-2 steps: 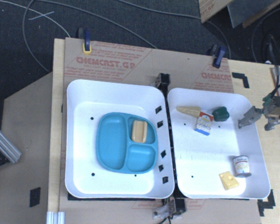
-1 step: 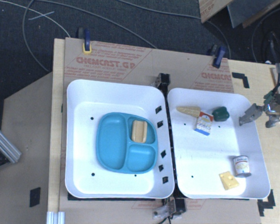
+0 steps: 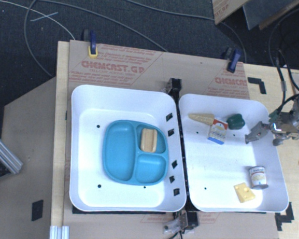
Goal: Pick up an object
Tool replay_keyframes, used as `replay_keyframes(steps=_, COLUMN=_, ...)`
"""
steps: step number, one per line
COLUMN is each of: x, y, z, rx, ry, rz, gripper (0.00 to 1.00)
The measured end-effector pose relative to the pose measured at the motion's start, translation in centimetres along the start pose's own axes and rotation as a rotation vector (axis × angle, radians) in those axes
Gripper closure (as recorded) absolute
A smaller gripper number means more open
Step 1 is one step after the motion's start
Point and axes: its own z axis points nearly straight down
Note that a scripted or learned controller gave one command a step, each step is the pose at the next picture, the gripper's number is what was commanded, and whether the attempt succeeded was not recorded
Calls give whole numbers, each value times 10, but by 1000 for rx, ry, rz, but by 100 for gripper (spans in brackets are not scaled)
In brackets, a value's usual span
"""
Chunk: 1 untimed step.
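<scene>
The right bin (image 3: 225, 201) holds several small objects. A tan cone (image 3: 201, 117) lies at the back left, with a white, red and blue carton (image 3: 217, 131) beside it and a dark green lump (image 3: 236, 120) to the carton's right. A small can (image 3: 258, 177) and a yellow cheese wedge (image 3: 244, 193) sit at the front right. My gripper (image 3: 266, 135) hangs over the bin's right rim, right of the green lump, open with nothing between its fingers.
The left bin (image 3: 85, 137) carries a blue divided plate (image 3: 120, 155) with a tan bread slice (image 3: 149, 140) in its upper right compartment. Black clips line the ridge between the bins (image 3: 176, 144). Clamps and cables lie at the bench's back edge.
</scene>
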Motion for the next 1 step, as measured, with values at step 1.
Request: replay_keyframes(steps=1, x=-1, y=-6, z=44, rx=1, ry=0, rz=0, gripper=0)
